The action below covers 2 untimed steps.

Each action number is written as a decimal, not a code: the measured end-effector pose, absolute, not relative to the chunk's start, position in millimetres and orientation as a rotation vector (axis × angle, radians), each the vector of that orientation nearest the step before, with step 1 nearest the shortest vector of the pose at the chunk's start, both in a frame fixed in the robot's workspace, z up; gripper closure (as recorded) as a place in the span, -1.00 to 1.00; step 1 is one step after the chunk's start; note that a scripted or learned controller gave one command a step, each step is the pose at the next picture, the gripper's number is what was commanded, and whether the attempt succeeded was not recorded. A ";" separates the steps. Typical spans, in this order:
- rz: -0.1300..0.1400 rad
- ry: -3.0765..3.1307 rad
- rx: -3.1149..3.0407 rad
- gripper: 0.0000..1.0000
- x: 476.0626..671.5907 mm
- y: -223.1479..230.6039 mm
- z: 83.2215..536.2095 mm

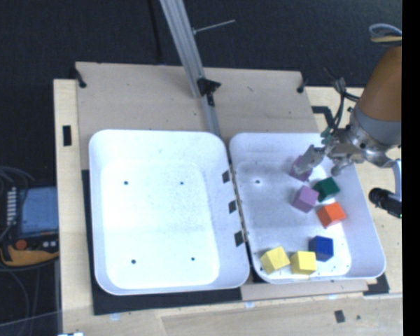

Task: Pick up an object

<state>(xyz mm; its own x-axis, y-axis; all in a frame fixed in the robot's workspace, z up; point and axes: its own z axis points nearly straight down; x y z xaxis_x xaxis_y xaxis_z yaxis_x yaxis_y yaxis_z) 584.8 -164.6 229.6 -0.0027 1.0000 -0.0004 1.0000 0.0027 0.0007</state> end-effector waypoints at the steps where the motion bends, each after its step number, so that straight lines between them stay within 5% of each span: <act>1: 0.001 2.223 2.219 -1.00 584.8 -164.6 229.7; 2: -0.005 2.224 2.223 -1.00 577.1 -157.6 176.4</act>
